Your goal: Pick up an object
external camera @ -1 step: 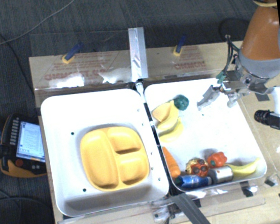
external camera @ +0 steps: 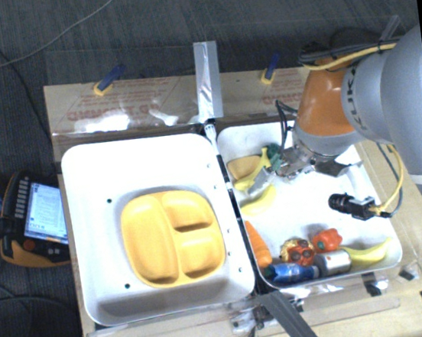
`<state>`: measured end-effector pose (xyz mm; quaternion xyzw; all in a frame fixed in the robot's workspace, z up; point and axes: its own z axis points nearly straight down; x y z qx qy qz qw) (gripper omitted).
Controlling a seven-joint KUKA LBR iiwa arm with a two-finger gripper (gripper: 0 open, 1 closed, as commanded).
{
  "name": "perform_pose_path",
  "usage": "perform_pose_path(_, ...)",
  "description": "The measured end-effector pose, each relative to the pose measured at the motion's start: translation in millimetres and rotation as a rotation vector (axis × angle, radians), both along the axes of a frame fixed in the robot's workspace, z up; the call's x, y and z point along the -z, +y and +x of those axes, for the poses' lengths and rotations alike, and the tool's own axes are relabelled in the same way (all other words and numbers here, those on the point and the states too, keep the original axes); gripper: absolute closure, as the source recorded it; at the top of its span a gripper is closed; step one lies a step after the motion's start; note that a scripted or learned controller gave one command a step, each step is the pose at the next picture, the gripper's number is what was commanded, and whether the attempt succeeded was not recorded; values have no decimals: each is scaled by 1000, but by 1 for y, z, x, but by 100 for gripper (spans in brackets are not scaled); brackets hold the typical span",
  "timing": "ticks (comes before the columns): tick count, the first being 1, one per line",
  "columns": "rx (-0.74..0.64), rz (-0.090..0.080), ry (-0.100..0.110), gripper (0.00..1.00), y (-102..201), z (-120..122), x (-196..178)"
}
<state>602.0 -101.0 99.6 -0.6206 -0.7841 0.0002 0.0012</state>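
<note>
A yellow divided tray (external camera: pixel 173 234) fills the left bin (external camera: pixel 86 219), while at the right bin's (external camera: pixel 367 182) upper-left corner the gripper (external camera: pixel 272 167) sits low over a pale yellow banana-like piece (external camera: pixel 255 177), its jaw opening impossible to tell, so it should centre on that curved, smooth, slippery-looking piece before lifting.

The grey arm (external camera: pixel 398 93) comes in from the right edge of the frame, filling the upper right. Its thick last link slants down and leftward toward the middle. The orange band (external camera: pixel 325 106) sits just left of the grey link, right of centre in the upper half. Below and left of the band the wrist narrows to the gripper (external camera: pixel 278 164), which points left and slightly down, just right of the frame's centre. A yellow cable (external camera: pixel 396 170) loops down along the arm's lower side.
</note>
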Motion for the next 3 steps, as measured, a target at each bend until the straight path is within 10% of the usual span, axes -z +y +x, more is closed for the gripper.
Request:
perform_pose_path(1, 1, 1, 2, 100, -1, 0, -8)
perform_pose_path(2, 267, -3, 0, 100, 36, 4, -96)
perform_pose_path(3, 322, -4, 1, 100, 15, -13, -83)
